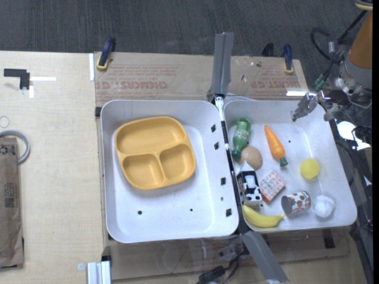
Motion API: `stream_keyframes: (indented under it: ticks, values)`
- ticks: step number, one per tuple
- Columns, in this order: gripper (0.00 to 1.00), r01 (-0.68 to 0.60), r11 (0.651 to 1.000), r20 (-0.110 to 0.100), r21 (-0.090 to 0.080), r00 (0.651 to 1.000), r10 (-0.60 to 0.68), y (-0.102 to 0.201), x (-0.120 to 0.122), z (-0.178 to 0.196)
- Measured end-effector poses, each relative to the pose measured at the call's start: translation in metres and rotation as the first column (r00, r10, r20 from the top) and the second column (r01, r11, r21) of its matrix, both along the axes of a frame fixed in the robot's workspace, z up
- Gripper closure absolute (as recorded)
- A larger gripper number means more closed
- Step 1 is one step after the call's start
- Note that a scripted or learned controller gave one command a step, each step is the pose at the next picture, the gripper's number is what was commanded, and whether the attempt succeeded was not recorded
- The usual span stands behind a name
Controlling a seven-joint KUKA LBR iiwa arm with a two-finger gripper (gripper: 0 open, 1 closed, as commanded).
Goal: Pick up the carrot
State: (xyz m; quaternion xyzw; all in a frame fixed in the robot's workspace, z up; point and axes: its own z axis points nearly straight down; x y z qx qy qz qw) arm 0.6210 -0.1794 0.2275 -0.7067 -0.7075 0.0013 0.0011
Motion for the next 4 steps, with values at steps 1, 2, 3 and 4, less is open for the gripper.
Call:
stream_keyframes:
  ticks: [1,2,3,4]
  values:
    - [0.0,-0.228,0.974,0.002,0.0,0.974,0.228,-0.02,0.004,-0.094]
    - [0.0,-0.178,0.984,0.004,0.0,0.984,0.178,0.004,-0.008,-0.136]
    - [1.0,-0.175,0.984,0.003,0.0,0.984,0.175,0.004,-0.008,-0.128]
    - [1.0,-0.271,0.963,0.002,0.001,0.963,0.271,0.114,0.037,-0.036]
